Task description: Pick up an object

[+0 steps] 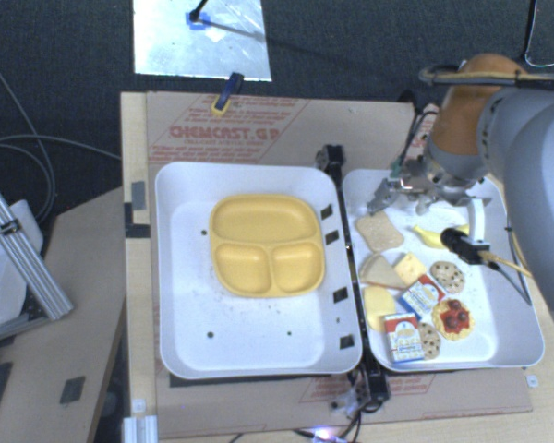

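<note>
Overhead view. The grey arm's two-finger gripper (408, 192) is hovering over the far end of the right-hand shallow white bin (522, 335); whether its claw is open or closed cannot be told here. Just below it a tan slice of toy bread (379, 232) is lying flat, touching a pale cheese wedge (380, 270). The slice is probably light, stiff and smooth, so pinching across its narrow edges looks safest. A yellow three-compartment plastic tray (264, 245) is sitting in the left bin (180, 275).
</note>
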Controlling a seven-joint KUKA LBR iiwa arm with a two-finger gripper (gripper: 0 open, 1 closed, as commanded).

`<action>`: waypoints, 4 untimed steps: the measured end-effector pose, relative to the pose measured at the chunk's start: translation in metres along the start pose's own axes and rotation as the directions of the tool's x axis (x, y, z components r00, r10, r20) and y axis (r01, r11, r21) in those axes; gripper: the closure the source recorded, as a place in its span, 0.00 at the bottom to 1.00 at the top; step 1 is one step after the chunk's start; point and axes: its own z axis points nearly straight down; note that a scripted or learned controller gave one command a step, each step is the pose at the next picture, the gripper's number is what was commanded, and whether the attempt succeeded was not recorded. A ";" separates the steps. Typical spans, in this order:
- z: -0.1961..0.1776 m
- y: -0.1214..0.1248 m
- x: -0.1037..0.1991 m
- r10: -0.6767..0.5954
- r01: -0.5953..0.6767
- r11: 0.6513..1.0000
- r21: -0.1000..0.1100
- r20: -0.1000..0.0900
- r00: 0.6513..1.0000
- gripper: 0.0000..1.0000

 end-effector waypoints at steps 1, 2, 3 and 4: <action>-0.031 -0.043 -0.026 0.002 -0.002 1.000 0.001 0.001 1.000 0.00; 0.012 -0.074 -0.105 0.007 -0.007 1.000 0.004 0.004 1.000 0.00; 0.009 -0.012 -0.066 -0.008 0.008 1.000 -0.004 0.000 1.000 0.00; 0.000 -0.015 -0.068 -0.007 0.007 1.000 0.003 0.000 1.000 1.00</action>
